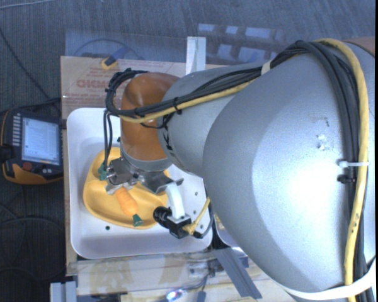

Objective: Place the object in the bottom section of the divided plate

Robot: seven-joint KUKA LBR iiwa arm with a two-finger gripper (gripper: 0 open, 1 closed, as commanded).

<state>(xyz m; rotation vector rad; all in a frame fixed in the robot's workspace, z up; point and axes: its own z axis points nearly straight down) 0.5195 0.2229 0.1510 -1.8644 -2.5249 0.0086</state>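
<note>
A yellow divided plate [97, 197] lies in the left white bin [82, 231]. On it rests a small orange carrot-like object [125, 201], toward the plate's near side. My gripper [120, 195] hangs straight down over the plate, open. One green fingertip [102, 171] stands at the plate's far left and the other at its near right rim. The orange object lies between them with a gap on each side. The wrist hides much of the plate and its dividers, so I cannot tell which section holds the object.
The grey arm with its orange band [142, 115] covers the right bin and most of the view. A handheld pendant [34, 145] lies on the floor left of the bench. The left bin's near white floor [113, 241] is bare.
</note>
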